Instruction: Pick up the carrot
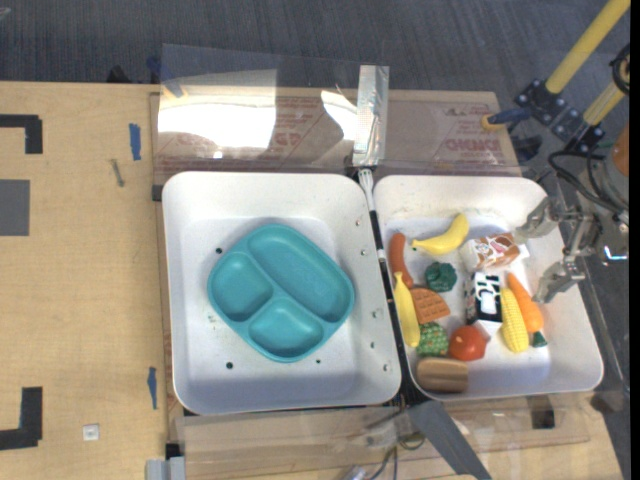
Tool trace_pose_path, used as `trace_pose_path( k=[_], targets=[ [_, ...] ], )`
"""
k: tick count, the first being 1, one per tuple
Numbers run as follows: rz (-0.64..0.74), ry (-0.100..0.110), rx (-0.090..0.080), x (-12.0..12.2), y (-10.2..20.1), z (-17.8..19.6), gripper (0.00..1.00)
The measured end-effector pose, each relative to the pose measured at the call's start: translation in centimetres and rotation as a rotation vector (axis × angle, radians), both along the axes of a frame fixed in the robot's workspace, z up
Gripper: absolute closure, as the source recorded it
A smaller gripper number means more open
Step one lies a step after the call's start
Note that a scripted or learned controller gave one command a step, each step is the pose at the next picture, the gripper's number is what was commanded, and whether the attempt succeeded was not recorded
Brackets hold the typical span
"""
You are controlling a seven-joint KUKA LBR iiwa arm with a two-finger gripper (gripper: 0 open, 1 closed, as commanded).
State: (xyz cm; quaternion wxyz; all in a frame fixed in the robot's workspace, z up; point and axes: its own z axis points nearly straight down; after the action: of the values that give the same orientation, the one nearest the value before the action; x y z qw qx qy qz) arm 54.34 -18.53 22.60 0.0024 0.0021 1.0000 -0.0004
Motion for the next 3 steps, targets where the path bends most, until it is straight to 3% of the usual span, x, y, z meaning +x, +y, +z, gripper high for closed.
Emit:
trace_pose_path(
  k=[1,2,3],
  targets=[
    [-0.120,-0.023,-0.005,-1.2,-0.7,-10.2,0.00],
    [-0.184,-0.002,0.000,-2.3,-2.8,-13.8,0.00],
    [-0.181,-0.007,-0.002,-2.1,-2.7,-12.7,1.00]
  ],
)
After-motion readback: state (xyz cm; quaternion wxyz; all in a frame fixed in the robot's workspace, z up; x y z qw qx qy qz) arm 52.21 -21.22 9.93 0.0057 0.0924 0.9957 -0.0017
